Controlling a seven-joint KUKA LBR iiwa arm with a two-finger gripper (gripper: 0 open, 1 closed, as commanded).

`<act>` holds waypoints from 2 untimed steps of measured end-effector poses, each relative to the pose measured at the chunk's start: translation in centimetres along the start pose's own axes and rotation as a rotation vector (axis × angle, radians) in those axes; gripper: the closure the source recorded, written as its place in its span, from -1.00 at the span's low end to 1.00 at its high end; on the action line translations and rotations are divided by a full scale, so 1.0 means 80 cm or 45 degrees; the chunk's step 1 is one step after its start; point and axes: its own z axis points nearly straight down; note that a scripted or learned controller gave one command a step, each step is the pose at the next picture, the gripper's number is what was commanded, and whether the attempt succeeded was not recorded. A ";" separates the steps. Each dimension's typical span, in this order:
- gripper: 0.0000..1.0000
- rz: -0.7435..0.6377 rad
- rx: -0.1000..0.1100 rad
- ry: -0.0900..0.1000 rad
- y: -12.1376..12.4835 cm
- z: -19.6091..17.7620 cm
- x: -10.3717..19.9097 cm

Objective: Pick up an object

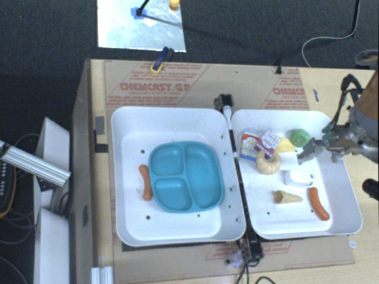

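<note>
The gripper (309,151) hangs at the right of the frame, over the right bin (349,209). I cannot tell how it stands. Just below it lies a white block (298,177), near the sausage (319,203).

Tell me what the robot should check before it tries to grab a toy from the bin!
1. Gripper is over the right bin: ok.
2. Toys within reach, white block and green ball lie close by: ok.
3. Fingers open wide enough: cannot tell.
4. Gripper is free of any toy: cannot tell.
5. Sausage and cone lie apart, easy to single out: ok.
</note>
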 end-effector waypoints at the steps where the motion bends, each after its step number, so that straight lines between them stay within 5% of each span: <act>1: -1.00 -0.001 0.004 0.001 0.072 0.130 0.069; 2: -1.00 0.003 0.002 0.000 0.093 0.215 0.051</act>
